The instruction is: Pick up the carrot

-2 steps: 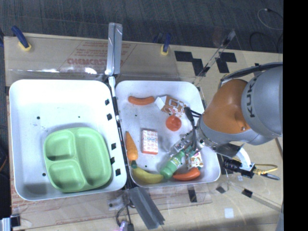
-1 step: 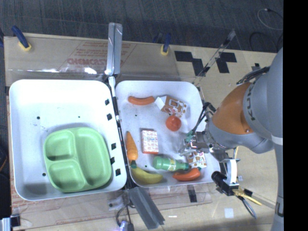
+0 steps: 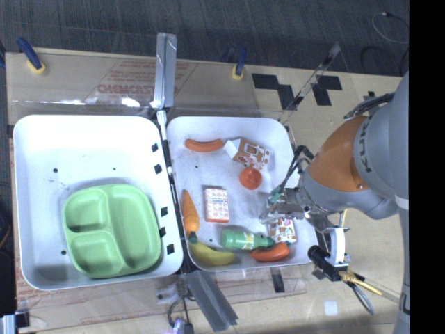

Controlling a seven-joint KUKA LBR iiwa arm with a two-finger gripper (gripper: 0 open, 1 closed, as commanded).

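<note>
The carrot (image 3: pixel 189 213) is orange and tapered. It lies lengthwise against the left wall of the right bin (image 3: pixel 229 121), just above a banana (image 3: pixel 211 255). My gripper (image 3: pixel 282 211) hangs over the right side of that same bin, above a small patterned packet (image 3: pixel 284 230). It is well to the right of the carrot, with a red and white box (image 3: pixel 216 204) lying between them. Nothing shows in its grasp.
The right bin also holds a sausage (image 3: pixel 204 145), a patterned snack box (image 3: pixel 250 154), an orange ball (image 3: pixel 250 178), a green bottle (image 3: pixel 243 240) and a red pepper (image 3: pixel 271 253). A green divided plate (image 3: pixel 110 229) sits in the left bin (image 3: pixel 76 121).
</note>
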